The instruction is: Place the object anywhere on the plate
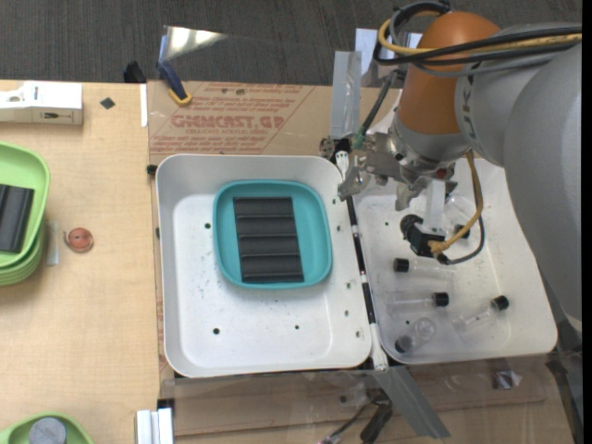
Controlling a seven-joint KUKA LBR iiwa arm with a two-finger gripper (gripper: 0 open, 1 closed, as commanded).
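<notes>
camera view looks down on two shallow white plastic bins, and the teal rounded-square plate [273, 234] with a dark ribbed insert, sitting in the left white bin [185, 331], serves as the landmark. to the right of the plate, past the seam between the bins, the right white bin [518, 326] holds several small clear plastic vials with black caps: one short vial [400, 265] lies nearest the plate's right edge, another [435, 299] lies further right and a little toward the camera, and a third [486, 311] lies further right again, well apart from the plate. a round clear piece [416, 331] sits right of the plate, closer to the camera than the plate's near corner. which of these is the intended object i cannot tell.

the two-finger gripper [416, 202] hangs over the far part of the right bin, to the right of the plate's far right corner, under the orange band; whether it is spread or pressed together i cannot tell, and nothing is visibly pinched.

judging by looks, the vials are very light, stiff, smooth and round, so they may roll or squirt out of a pinch. a hold across the middle of the barrel, square to its long axis, seems safest. clear plastic could crack under a hard squeeze.
</notes>
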